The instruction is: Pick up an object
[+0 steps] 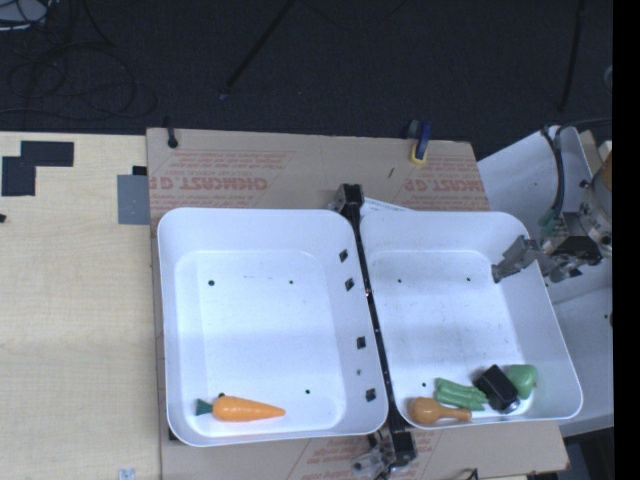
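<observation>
Reaching in from the right, the gripper (512, 258) sits at the right rim of the right bin (440, 233), its grey finger (510, 257) pointing left and slightly down over the bin's inner wall. Only that one finger can be made out clearly, so how far the fingers are spread cannot be told; nothing is seen held between them.

Candidate objects lie well apart from the gripper. In the near right corner of the right bin sits a small cluster: an orange pear-shaped toy (436, 411) with a thin neck pointing right, a green pea pod (460, 394) lying just above it and touching or nearly so, a black block (497, 387) tilted against the pod's right end, and a light green rounded piece (521, 377) partly behind the block. In the left bin (250, 230), near its front wall, lies a toy carrot (247, 409), orange with a dark green stub at its left end, its tip pointing right.

Both bins rest on a brown cardboard sheet (230, 173) with reddish printed lettering that appears upside down and mirrored from this angle; the words cannot be read with confidence. A blue and yellow clamp (420, 142) grips the sheet's far edge.
</observation>
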Tool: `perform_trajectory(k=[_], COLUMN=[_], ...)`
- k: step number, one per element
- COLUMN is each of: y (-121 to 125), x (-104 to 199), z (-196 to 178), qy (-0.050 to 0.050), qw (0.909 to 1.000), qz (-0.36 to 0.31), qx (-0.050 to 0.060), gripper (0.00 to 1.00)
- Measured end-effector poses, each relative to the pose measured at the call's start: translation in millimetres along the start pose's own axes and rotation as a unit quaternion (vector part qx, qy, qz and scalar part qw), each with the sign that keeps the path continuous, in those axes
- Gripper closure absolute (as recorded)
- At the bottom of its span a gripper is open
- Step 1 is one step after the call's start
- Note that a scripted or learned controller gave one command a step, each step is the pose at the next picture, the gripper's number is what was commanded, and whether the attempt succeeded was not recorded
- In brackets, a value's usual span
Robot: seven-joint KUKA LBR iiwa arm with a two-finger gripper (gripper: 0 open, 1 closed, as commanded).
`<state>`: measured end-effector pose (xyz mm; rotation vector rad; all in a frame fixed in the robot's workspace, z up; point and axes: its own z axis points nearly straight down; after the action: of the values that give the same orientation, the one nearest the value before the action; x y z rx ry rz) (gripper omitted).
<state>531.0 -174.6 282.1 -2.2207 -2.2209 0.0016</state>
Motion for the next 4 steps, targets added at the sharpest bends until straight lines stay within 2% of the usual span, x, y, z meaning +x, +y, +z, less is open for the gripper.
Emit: perform_trajectory(k=[1,2,3,4], y=[88,114,113,113], x=[71,127,52,55], z=[107,85,5,0], qy=[0.001,0.000,-0.002,-0.001], qw=[1.0000,1.0000,1.0000,1.0000], qz=[-0.004,-0.003,0.002,0.000], qx=[0.000,-0.001,-0.003,0.001], gripper=[0.00,0.00,0.00,1.00])
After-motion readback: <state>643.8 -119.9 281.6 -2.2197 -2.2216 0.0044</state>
